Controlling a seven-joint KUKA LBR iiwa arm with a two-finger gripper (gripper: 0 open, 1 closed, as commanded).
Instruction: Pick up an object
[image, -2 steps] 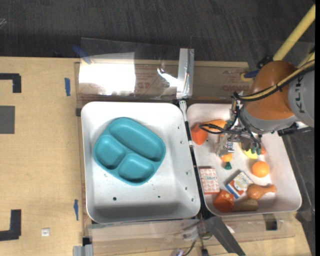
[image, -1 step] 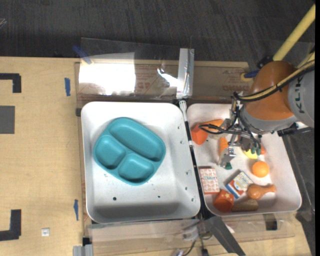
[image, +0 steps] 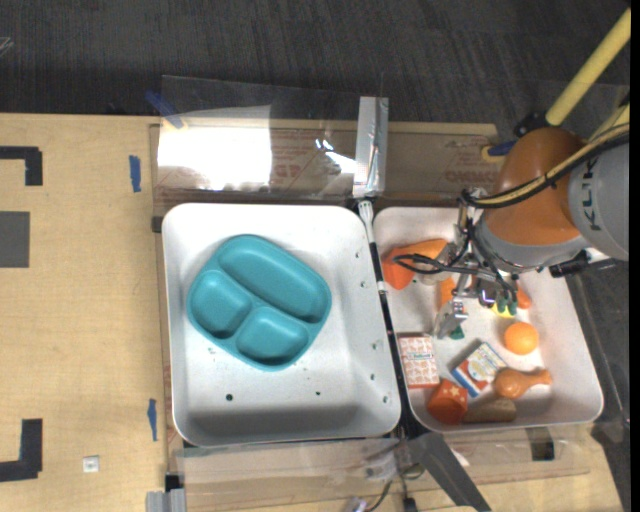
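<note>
In the right bin (image: 585, 385), the gripper (image: 455, 318) hangs with fingers I cannot tell spread or pressed, the card (image: 418, 360) just below-left of it and the orange ball (image: 520, 338) to its right.

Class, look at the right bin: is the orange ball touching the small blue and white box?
Apart. The camera view shows bare white bin floor between the orange ball and the blue and white box.

A pale wooden bench (image: 80, 330) carries two shallow white bins side by side, the left bin (image: 200, 400) and the right bin (image: 580, 385) touching along their inner edges. Black tape marks (image: 25, 165) and short blue tape strips (image: 135, 172) (stuck flat) dot the bench's left part.
</note>
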